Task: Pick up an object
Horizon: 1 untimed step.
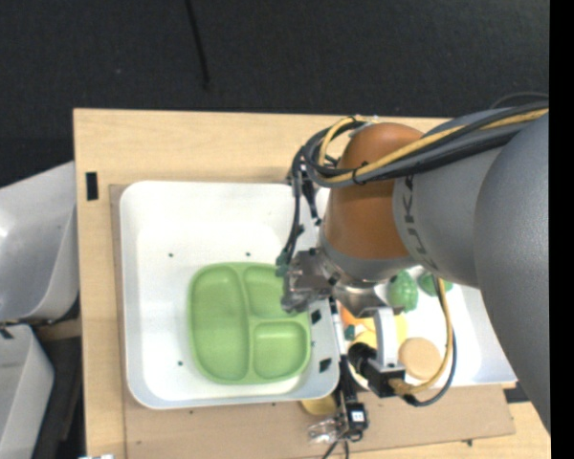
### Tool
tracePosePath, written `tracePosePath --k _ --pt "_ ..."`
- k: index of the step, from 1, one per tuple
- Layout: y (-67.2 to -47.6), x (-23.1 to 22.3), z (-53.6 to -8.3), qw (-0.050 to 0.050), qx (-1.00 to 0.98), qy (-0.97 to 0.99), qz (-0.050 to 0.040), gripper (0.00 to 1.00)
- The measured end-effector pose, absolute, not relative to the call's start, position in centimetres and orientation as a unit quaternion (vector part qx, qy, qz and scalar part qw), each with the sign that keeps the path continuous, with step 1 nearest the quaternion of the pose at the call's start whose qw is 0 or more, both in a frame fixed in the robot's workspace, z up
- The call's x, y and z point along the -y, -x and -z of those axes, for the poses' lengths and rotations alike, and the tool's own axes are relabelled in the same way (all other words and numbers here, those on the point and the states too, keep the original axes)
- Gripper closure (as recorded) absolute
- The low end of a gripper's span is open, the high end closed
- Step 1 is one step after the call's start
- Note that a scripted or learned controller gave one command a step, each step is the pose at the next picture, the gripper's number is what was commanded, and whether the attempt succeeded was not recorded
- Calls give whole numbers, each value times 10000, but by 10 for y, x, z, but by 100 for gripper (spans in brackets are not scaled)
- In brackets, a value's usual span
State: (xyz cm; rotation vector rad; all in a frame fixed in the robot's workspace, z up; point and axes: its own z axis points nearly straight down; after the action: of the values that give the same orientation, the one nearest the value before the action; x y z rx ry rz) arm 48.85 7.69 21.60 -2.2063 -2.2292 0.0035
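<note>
Over the right bin (478, 366), at four o'clock, jaws' state I cannot tell; arm (402, 208) may bump the green tray (244, 338)

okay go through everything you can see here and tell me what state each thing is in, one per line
green divided tray: lying flat, right way up, in the left bin.
left bin: holds the tray.
right bin: mostly hidden under the arm.
green object: in the right bin, partly hidden.
tan round object: in the right bin.
arm: reaching over the bins' divide.

Wooden bench (172, 146), two white bins (163, 256)
</note>
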Motion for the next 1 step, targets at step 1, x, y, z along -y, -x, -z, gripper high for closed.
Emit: tracePosePath --k 1 --pt "-491 -116 -512 -51 7092 7049 94 100"
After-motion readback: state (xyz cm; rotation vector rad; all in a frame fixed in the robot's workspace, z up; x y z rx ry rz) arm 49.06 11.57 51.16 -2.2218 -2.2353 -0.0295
